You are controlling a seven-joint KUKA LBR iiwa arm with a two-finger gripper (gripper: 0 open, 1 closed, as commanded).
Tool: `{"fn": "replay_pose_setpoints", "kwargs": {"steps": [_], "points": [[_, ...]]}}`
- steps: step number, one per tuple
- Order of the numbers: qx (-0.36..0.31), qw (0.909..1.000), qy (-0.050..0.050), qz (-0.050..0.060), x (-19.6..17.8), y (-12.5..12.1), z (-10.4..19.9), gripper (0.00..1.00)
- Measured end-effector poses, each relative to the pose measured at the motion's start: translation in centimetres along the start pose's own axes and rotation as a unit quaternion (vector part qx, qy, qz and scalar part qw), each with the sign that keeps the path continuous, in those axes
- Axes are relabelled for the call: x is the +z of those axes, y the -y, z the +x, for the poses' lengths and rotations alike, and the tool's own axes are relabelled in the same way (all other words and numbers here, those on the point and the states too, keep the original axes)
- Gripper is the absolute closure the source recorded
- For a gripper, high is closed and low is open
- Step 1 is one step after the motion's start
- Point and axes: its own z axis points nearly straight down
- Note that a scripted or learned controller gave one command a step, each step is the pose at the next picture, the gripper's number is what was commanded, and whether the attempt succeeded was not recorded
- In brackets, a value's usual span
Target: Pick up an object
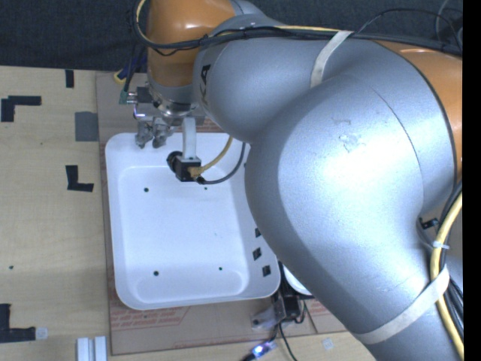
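My gripper: at 11 o'clock of frame, fingers pointing down over far rim of white bin; whether jaws wide or narrow, cannot tell. Nothing seen between them. Beside gripper, toward 3 o'clock: white bracket with black fitting and yellow cable, hanging over bin floor. Above: my orange band. My grey arm: fills 3 o'clock half. Object to pick: cannot make out any on bare bin floor. Bench: tan, black tape marks at 9 o'clock.
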Motion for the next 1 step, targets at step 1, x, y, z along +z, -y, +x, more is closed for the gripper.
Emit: {"fn": "replay_pose_setpoints", "kwargs": {"steps": [1], "points": [[-0.001, 1.0, 0.002, 0.005, -0.55, 0.32, -0.03, 1.0]]}}
